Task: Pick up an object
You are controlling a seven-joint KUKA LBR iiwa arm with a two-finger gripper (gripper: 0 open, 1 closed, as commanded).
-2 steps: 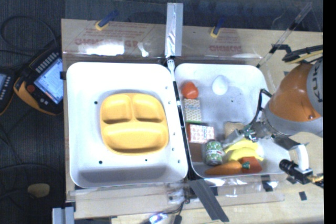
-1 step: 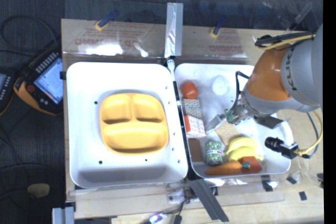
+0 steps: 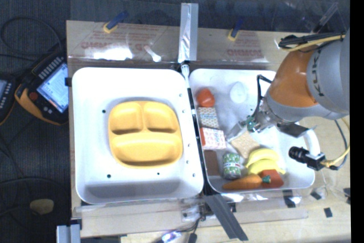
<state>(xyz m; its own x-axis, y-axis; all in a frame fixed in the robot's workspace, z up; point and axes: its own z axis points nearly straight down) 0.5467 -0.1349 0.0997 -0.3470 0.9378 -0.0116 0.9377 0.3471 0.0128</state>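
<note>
No label can be read on the small green can (image 3: 231, 164) in the right bin (image 3: 296, 182), where the hand (image 3: 251, 124), grip state untellable, hangs above a beige slice (image 3: 244, 144).

Right bin (image 3: 296, 182) crowded along its left and near sides; white floor (image 3: 236, 74) behind stays open.

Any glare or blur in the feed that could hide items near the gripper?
Camera view: glare on the clear sheets behind the bins; the right bin's white floor nearly swallows a pale round object; gripper small and soft; banana and yellow tray read clearly.
</note>
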